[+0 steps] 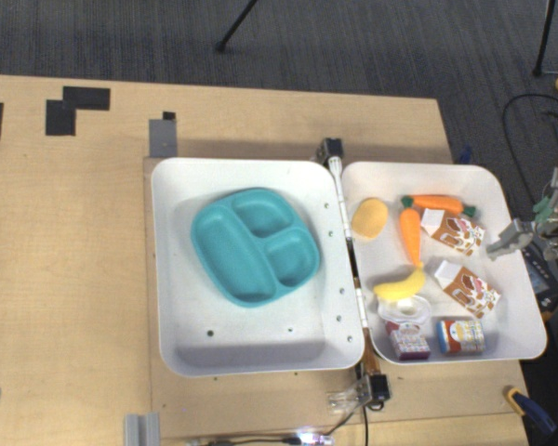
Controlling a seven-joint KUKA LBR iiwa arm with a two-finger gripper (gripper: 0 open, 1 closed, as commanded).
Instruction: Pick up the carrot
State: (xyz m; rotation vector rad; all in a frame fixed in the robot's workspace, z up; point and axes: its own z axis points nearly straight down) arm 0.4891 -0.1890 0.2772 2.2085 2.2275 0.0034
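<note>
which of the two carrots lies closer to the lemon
The carrot lying lengthwise, pointing toward the banana. It sits just right of the lemon; the other carrot lies crosswise nearer the bin's far rim.

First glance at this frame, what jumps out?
The teal divided plate sits alone in the left bin. The right bin is crowded with toy food: two carrots, a lemon, a banana, cartons and cans.

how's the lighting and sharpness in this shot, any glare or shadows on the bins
Camera view: even, soft overhead light; faint shadow under the teal plate in the left bin; no harsh glare on the right bin; the carrots are sharp, while the claw at the right edge looks slightly blurred.
</note>
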